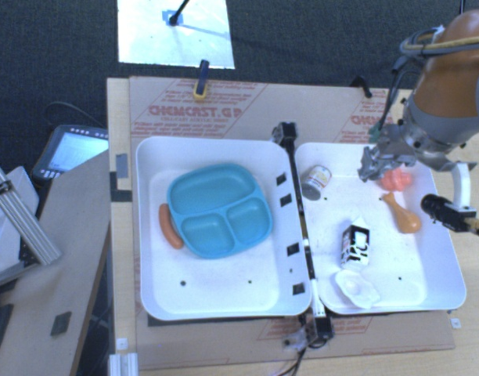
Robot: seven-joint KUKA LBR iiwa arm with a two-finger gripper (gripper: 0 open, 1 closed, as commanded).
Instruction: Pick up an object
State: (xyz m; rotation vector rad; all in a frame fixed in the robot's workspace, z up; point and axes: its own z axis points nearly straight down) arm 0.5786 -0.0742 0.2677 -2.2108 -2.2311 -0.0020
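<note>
My gripper hangs low over the back of the right bin, just left of a pink object and touching or nearly touching it. An orange drumstick-shaped toy lies just in front of the pink object. A small tin can lies on its side to the gripper's left. A black-and-white carton stands nearer the front, with a crumpled white piece before it. Nothing shows as held by the gripper.
The left bin holds a blue divided plate and an orange sausage at its left. A black clip strip runs along the seam between the bins. A black fitting juts in at the right bin's right wall.
</note>
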